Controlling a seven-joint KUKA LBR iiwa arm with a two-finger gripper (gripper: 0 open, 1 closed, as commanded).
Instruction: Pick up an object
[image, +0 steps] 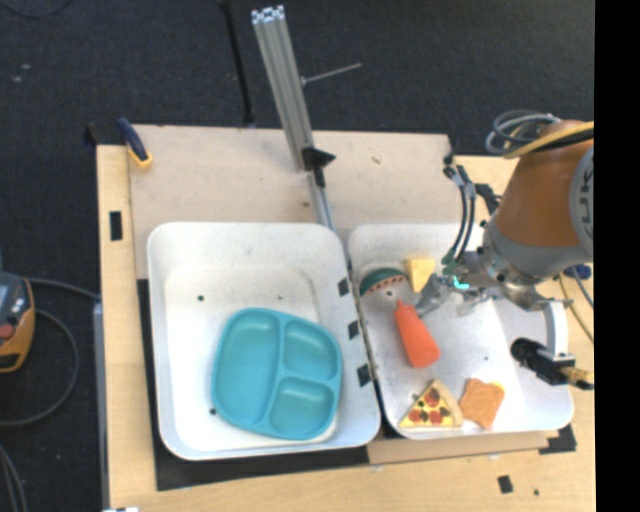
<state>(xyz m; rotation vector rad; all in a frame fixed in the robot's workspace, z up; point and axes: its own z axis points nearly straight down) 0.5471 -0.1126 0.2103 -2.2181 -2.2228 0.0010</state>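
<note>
Apparently unlabelled, the orange carrot lies beside the hand, whose grip I cannot tell.

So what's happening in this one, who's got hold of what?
The arm reaches in from the right with its gripper low over the right bin, close above the top end of the orange carrot. Nothing shows between its fingers, so no pick is confirmed yet. A yellow cheese wedge and a green-and-white ball lie just beside it; a pizza slice and an orange piece sit nearer the front. The left bin holds a blue divided plate.
</note>
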